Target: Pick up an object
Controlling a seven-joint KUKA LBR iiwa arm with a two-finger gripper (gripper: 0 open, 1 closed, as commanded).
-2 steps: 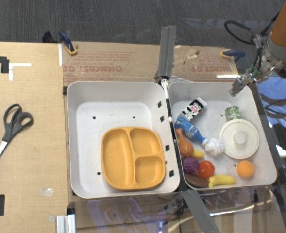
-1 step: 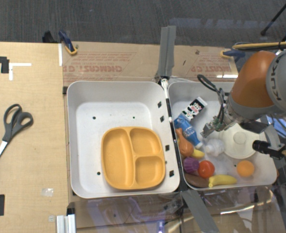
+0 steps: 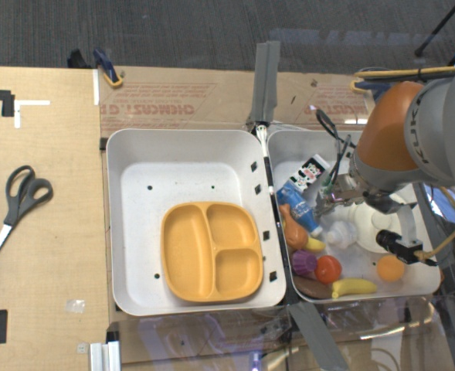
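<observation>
at the near edge of the right bin [image 3: 436,283], a yellow banana [image 3: 354,287] is seen lying beside a red tomato [image 3: 328,268] and a purple toy [image 3: 304,263], with an orange ball [image 3: 390,268] toward the bin's near right corner. along the bin's left wall, an orange carrot-like piece [image 3: 292,228] and a blue-and-white package [image 3: 303,190] are crowded together. no single target is named by the task; any of these items could be taken, and all of them are gathered in this right bin. the gripper [image 3: 329,201] is lowered over the middle of the heap, just beside the blue-and-white package and above a pale, translucent item [image 3: 340,235]. whether it is spread or closed cannot be told, as its tip is masked by the wrist and cabling, and nothing can be confirmed as held. in the left bin [image 3: 127,207], a yellow divided tray [image 3: 210,250] is set toward the near right corner. farther off, scissors [image 3: 15,203] are laid on the bench's left side.

trouble is judged likely from the clutter: a neighbour could be nudged or two things pinched at once, and a smooth rounded item could be squeezed out. the package, being close to the bin's left wall, could be jammed against it.
</observation>
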